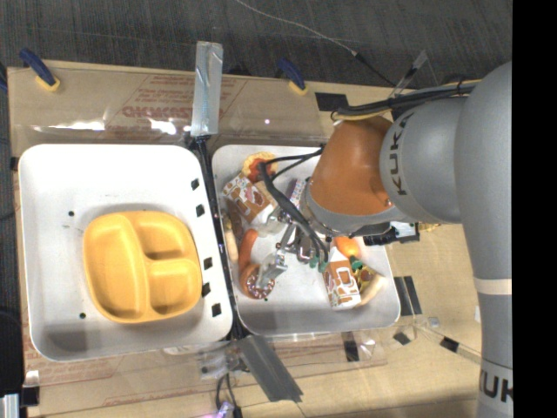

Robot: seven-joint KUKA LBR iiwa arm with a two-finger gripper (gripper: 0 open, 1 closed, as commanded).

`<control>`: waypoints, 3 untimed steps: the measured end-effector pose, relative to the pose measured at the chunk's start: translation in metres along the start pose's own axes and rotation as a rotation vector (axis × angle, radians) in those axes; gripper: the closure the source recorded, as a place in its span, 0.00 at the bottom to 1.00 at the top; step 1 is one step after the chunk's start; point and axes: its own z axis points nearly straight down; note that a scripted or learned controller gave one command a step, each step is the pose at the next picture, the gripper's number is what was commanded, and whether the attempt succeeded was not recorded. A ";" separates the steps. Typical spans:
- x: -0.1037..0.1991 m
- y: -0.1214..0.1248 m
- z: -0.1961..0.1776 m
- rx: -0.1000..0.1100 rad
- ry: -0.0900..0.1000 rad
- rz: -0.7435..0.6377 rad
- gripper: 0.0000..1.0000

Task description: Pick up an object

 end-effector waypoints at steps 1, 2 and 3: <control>-0.001 0.003 -0.011 -0.001 -0.001 -0.009 1.00; -0.028 0.027 -0.128 0.004 -0.005 -0.020 1.00; -0.026 0.026 -0.124 0.005 0.004 -0.020 0.00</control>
